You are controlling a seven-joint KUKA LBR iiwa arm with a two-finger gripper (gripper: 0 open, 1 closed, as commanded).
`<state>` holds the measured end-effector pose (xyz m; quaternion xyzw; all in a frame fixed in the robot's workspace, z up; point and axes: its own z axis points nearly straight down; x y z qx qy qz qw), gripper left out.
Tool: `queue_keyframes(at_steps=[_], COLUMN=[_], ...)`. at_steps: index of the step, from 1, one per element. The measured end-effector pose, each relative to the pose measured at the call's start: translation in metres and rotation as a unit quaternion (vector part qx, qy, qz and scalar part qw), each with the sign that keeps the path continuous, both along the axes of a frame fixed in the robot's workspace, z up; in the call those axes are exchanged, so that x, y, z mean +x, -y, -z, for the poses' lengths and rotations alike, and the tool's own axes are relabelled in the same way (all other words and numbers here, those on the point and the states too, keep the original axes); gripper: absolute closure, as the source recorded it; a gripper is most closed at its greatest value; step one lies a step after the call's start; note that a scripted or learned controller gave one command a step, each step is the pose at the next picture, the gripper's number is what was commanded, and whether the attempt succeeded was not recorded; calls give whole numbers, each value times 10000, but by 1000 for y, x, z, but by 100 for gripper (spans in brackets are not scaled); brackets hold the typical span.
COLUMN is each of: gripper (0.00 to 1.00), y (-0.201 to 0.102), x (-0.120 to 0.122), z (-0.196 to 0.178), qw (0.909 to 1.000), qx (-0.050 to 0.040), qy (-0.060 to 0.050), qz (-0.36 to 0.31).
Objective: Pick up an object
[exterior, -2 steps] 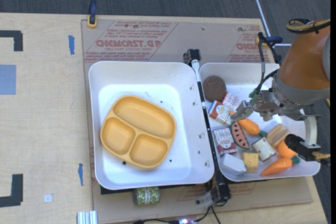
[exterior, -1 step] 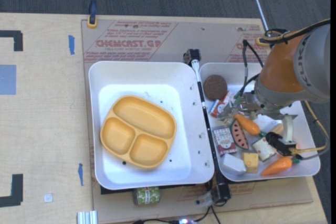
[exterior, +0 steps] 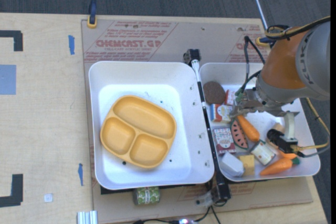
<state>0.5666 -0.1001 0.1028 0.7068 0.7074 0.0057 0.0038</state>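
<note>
Arm's in from the right, gripper (exterior: 241, 108) low over the right bin (exterior: 311, 168), near the middle, a bit toward the bin's left wall. Can't tell from this angle whether it's spread or closed, and nothing visibly pinched in it.

Candidates all sit in that bin: orange carrot (exterior: 248, 128) just below the gripper, watermelon slice (exterior: 238, 135) touching the carrot's left side. Red packet (exterior: 222, 111) just left of the gripper, brown disc (exterior: 213, 92) up toward the far-left corner. Picture card (exterior: 223, 137) by the left wall. White lump (exterior: 231, 164) and yellow cheese block (exterior: 248, 162) at the near edge, 2nd carrot (exterior: 276, 166) toward the near-right corner.

Left bin (exterior: 95, 113): yellow divided plate (exterior: 137, 131), 3 compartments, centre-left. Green can (exterior: 147, 195) lies on the bench outside, just past that bin's near edge.
</note>
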Motion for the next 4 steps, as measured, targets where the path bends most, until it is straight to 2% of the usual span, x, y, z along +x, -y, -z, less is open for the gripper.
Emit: queue_keyframes(at_steps=[1, 2, 3, 4], gripper=[100, 0, 0, 100], y=[-75, -74, -7, -8], x=[41, 40, -8, -7], z=[-83, -82, 7, -3], qw=[10000, 10000, 10000, 10000], qx=[-8, -14, -18, -10], qy=[-51, -65, -35, -18], qz=[-8, -4, 6, 4])
